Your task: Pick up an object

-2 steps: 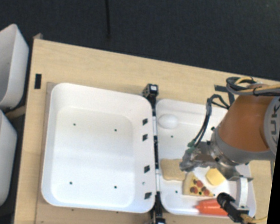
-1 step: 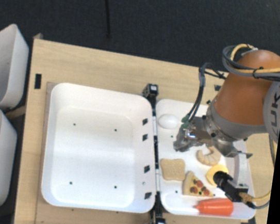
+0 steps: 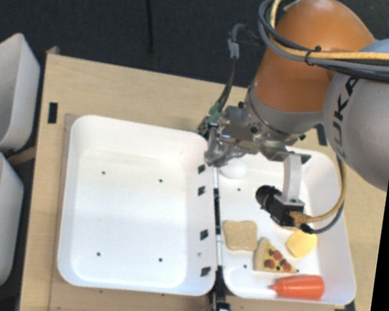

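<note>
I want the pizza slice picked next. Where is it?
The pizza slice lies near the front of the right bin, between the bread slice and the carrot.

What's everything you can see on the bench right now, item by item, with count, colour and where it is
left bin: one, white, left half of the bench
right bin: one, white, touching the left bin along the middle divide
bread slice: one, tan, right bin, near the divide
pizza slice: one, yellow with red spots, right bin, just right of the bread slice
yellow piece: one, yellow, right bin, above and right of the pizza slice
carrot: one, orange-red, right bin, along its near edge
white round object: one, white, right bin's far left corner, under the gripper
bench: one, light wood, under both bins
arm: one, grey with orange band, reaching in from the right
gripper: one, dark metal, over the right bin's far left corner
</note>
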Available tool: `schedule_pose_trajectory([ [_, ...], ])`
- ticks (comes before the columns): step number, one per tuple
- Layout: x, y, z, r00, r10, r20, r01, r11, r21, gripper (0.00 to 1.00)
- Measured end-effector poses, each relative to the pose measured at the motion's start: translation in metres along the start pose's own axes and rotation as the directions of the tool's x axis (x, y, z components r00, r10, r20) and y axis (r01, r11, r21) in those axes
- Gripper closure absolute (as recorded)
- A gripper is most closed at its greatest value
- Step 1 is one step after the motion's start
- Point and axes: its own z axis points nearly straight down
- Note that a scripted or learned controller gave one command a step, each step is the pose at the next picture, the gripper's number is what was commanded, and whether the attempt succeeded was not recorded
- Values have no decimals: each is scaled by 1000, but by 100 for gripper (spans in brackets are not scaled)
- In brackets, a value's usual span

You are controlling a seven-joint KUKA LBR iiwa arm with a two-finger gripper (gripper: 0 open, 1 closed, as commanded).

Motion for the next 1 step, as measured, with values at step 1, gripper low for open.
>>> schedule_pose_trajectory([
  [1,-42,-68,55,1000,15,4,-16,1000,17,100],
])
